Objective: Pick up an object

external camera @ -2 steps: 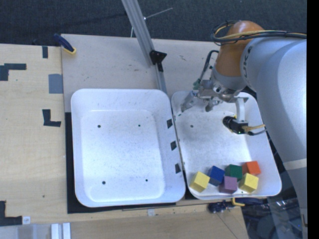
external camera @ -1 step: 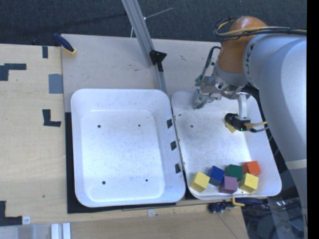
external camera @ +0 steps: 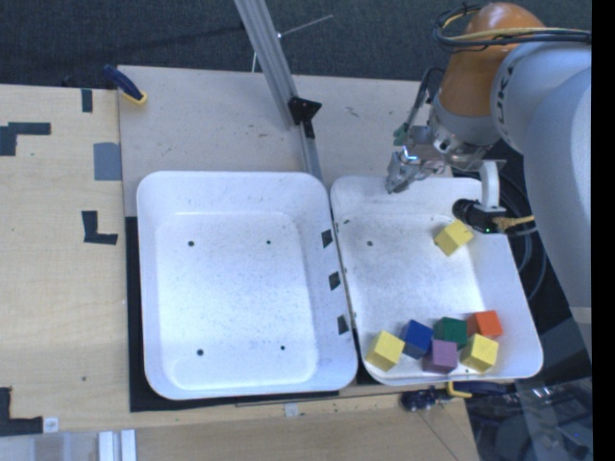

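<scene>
Six little blocks lie in the right bin [external camera: 500,286]. Five of them sit packed together along its near edge: a yellow block [external camera: 386,350] at the left, then a blue block [external camera: 417,338], a purple block [external camera: 443,354], a green block [external camera: 450,330], another yellow block [external camera: 481,352] and an orange block [external camera: 487,324] close to the near right corner. They touch or almost touch each other. One more yellow block [external camera: 453,237] lies alone, well apart from the group, near the right edge of the bin and tilted a bit.

Next to it, the left bin [external camera: 154,257] sits on the table [external camera: 58,296], and the two bins touch along one side.

At the far edge of the right bin hangs the gripper [external camera: 402,174], close to the far left corner. It points down at the bin rim. I cannot tell if it is wide or narrow, and no block shows in it. It is well apart from all the blocks.

A grey pole [external camera: 274,60] stands behind the bins.
</scene>
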You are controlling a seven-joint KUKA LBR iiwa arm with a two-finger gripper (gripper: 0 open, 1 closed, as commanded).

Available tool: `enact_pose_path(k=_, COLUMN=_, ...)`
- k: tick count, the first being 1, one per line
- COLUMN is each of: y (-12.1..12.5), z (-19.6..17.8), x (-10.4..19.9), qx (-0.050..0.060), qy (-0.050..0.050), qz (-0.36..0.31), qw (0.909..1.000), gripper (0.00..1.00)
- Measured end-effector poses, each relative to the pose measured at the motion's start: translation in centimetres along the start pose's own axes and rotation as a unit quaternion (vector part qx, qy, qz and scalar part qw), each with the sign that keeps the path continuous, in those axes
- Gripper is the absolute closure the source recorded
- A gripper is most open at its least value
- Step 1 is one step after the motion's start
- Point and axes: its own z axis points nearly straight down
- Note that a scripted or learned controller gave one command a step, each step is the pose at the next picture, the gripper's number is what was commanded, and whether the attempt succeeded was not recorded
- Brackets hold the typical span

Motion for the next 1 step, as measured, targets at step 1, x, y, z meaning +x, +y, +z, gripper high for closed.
enact_pose_path(k=1, y=-0.50, z=-5.22, x=0.87, qx=0.000, qy=0.000, qz=-0.001, qw=1.0000, gripper=1.00)
